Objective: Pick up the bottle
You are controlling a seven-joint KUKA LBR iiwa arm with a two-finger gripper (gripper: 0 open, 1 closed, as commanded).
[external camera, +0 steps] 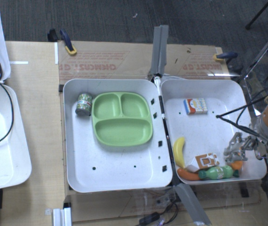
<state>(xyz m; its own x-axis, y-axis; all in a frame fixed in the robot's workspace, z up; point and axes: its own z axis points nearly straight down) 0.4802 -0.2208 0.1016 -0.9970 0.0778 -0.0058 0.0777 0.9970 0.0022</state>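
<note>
The green bottle (217, 173) lies on its side at the front edge of the right bin (204, 126), between an orange carrot (187, 174) on its left and a small orange piece (236, 164) on its right. My gripper (234, 150) hangs at the bin's right side, just above and right of the bottle. It is open, with nothing between its fingers. The arm comes in from the right edge.
The right bin also holds a yellow banana (179, 150), a small brown-and-white box (206, 160) touching the bottle, and a blue-and-orange box (195, 106) near the back. In the left bin (77, 164) lie a green divided plate (122, 118) and a small can (83, 104).
</note>
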